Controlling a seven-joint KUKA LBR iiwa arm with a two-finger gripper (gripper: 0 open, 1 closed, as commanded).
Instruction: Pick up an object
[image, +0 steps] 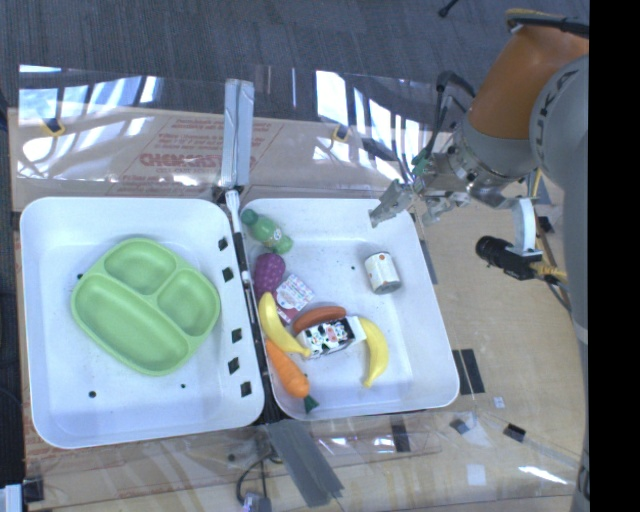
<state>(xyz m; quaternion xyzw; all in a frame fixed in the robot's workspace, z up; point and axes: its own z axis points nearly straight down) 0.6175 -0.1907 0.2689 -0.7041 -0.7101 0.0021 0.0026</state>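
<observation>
Gripper (392, 210) hovered at right bin's (436, 330) far rim, fingers' state unreadable.
Nearest pick, small can (381, 272), lay just below it; the round body could roll or slip. Bananas (374, 350), carrot (288, 372) were tightly clustered, risking double grabs.

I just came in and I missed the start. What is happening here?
A robot arm reaches in from the right, with its hand above the far right corner of the right bin. It holds nothing yet. That bin has toy food: two bananas, a carrot, grapes and a small can. The left bin holds a green plate.
</observation>
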